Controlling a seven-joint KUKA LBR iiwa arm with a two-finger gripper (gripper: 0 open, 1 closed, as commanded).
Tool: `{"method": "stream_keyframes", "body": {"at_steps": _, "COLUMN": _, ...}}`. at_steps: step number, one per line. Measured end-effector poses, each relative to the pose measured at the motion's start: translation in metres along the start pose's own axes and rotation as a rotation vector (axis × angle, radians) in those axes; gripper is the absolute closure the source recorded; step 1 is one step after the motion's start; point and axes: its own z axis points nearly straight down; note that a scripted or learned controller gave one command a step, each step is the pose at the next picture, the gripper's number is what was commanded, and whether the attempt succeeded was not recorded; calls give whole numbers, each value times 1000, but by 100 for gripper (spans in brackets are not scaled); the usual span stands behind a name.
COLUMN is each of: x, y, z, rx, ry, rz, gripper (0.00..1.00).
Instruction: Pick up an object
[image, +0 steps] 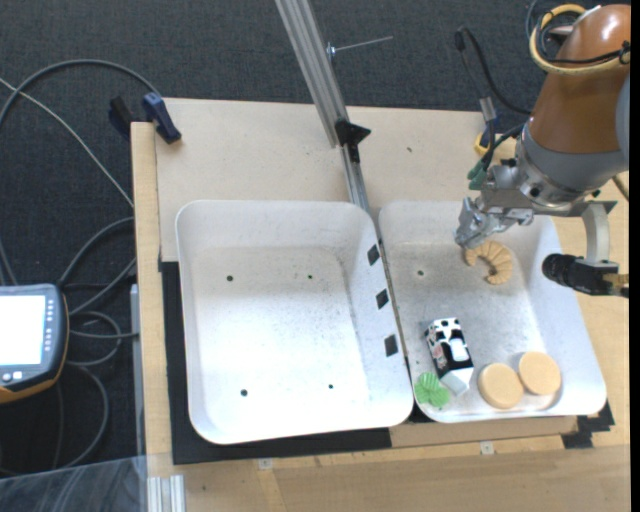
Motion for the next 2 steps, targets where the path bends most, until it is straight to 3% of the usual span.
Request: {"method": "stream_keyframes", "body": {"at_steps": 2, "x": 118, "y": -13, "z": 31, "rx": 2, "ry": -1, "rz": -1, "gripper": 100}}
